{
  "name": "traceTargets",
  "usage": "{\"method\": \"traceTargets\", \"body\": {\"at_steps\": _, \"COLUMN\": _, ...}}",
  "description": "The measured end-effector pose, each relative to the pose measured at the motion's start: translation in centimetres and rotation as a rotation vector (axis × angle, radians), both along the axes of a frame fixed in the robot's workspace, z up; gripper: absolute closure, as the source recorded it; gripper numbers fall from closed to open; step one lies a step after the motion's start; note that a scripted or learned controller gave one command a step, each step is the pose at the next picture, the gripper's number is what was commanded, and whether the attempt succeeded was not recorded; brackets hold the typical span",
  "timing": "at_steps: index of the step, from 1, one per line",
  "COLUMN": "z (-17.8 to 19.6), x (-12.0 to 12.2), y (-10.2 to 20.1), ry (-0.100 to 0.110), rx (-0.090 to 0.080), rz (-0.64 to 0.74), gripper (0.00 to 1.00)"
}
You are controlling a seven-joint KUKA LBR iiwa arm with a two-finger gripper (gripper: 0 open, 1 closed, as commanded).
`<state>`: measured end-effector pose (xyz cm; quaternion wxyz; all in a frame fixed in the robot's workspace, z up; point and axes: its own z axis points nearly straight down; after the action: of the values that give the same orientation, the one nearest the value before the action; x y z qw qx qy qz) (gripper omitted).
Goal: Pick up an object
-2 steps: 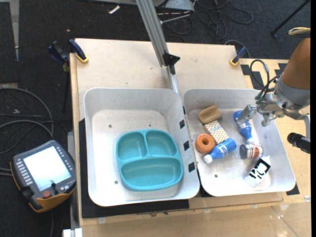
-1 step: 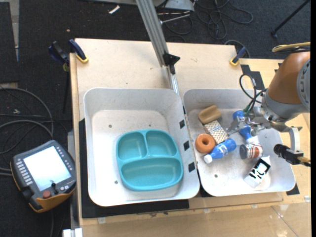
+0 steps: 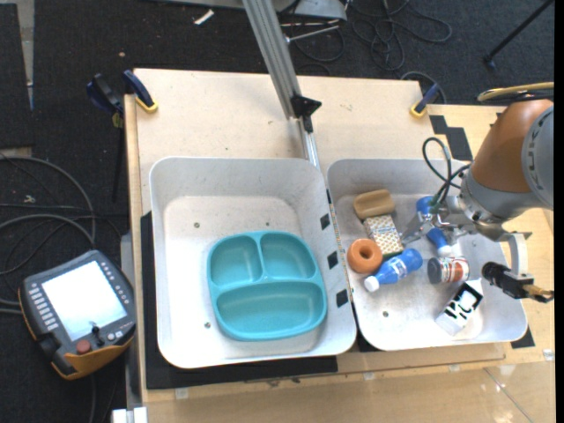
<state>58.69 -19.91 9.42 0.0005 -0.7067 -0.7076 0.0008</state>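
Far left, off the bench, a pendant lies on the dark floor, screen up. On the bench's back edge sit two clamps, one at the left corner and one at the right. A metal pole slants down from the top to meet the seam between the two bins.

The left bin holds a teal tray with three compartments (two small at the back, one long at the front), lying flat near the bin's middle.

The right bin holds the clutter I am reaching into. At its left side lie a tan sponge, a speckled block just in front of it, and an orange ring touching that block's front corner. A blue bottle lies on its side just right of the ring, white cap pointing left. Further right lie a can, also on its side, and a black-and-white box near the front wall.

My gripper is low over the bin's middle, just behind the bottle and beside the block, with blue parts around it. I cannot tell how it is set, nor whether anything is in it. My arm comes in from the right.
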Motion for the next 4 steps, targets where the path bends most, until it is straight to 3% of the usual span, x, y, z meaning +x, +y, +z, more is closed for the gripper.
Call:
{"method": "traceTargets", "body": {"at_steps": 1, "z": 1.1, "x": 0.1, "y": 0.0, "ry": -0.003, "rx": -0.001, "rz": 0.001, "gripper": 1.00}}
{"method": "traceTargets", "body": {"at_steps": 4, "z": 18.5, "x": 0.9, "y": 0.7, "ry": -0.009, "rx": -0.002, "rz": 0.002, "gripper": 1.00}}
